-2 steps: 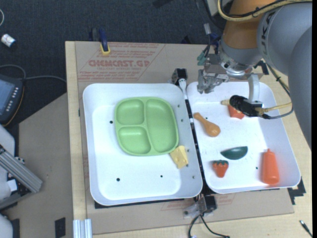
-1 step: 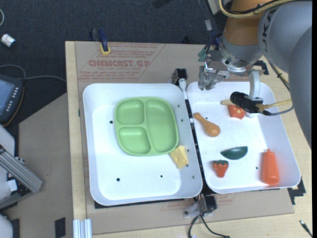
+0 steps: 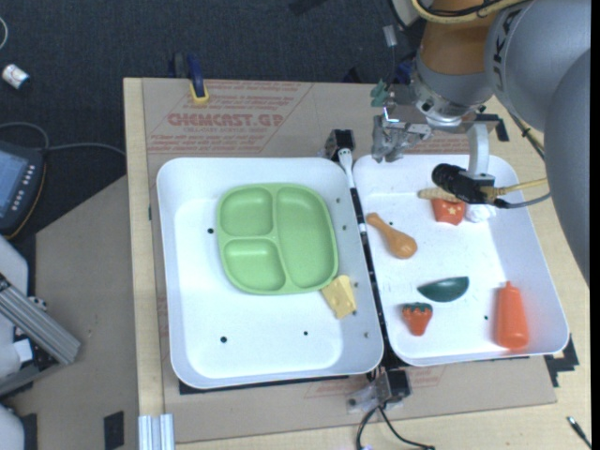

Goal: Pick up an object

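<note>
The gripper (image 3: 390, 148) hangs over the far left corner of the right bin (image 3: 534, 251), close to the rim where the two bins meet. Its fingers (image 3: 380, 146) point down and look slightly parted, with nothing between them, and they touch none of the loose things. Every candidate for picking lies nearer the camera than the gripper. Nearest to it is a tan club-shaped toy (image 3: 393, 236), lying at a slant by the bin's left wall. To the right of that, near the bin's far side, sits a red strawberry toy (image 3: 449, 211). Further forward lies a dark green curved piece (image 3: 442, 290), and just in front of it a second red strawberry toy (image 3: 418, 318) with a green top; the two are close, though I cannot tell if they touch. An orange bottle (image 3: 511, 316) lies near the right wall, well apart from the rest. The left bin (image 3: 187, 279) holds a pale green divided plate (image 3: 277, 238) with three compartments, all bare, and a yellow wedge (image 3: 340, 297) that rests at the plate's near right corner, beside the bin's right wall. Both bins sit side by side on the table (image 3: 234, 111) — its top is a brown sheet with red lettering along the far edge.
</note>
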